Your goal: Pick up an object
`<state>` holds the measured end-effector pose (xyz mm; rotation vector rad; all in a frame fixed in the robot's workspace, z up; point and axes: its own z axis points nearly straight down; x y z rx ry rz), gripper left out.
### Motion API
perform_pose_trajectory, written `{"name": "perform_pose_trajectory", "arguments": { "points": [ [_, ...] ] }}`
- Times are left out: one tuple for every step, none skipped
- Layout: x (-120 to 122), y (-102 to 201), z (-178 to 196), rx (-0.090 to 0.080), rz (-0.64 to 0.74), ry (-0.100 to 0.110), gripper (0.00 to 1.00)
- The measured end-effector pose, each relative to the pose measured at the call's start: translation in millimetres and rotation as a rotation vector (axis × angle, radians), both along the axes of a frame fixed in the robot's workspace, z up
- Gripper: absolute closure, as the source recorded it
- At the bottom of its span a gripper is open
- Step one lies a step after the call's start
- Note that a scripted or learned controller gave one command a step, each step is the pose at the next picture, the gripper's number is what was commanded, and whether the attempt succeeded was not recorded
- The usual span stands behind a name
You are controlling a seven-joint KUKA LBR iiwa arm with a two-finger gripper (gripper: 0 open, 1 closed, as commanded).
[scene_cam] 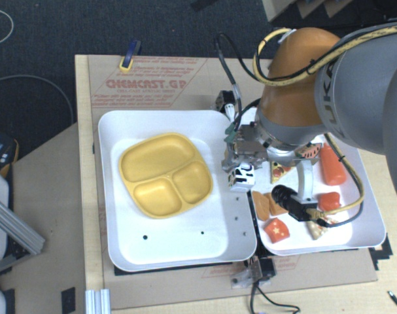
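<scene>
camera view shows red letters "chemcast gp" (147, 82) on the brown board; i cannot tell how the gripper (241, 174) stands.

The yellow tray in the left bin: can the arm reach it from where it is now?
Probably yes. The yellow tray lies open in the left bin with nothing on it or over it. The pincer hangs near the rims between the bins, just right of the tray, so a short move left should do.
</scene>
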<state>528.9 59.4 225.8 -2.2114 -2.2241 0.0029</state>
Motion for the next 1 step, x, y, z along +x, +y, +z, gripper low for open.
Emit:
{"name": "perform_pose_trajectory", "arguments": {
  "points": [
    [9.6,3.6,-8.7,-0.003,-0.005,-0.004,1.00]
  ]
}}
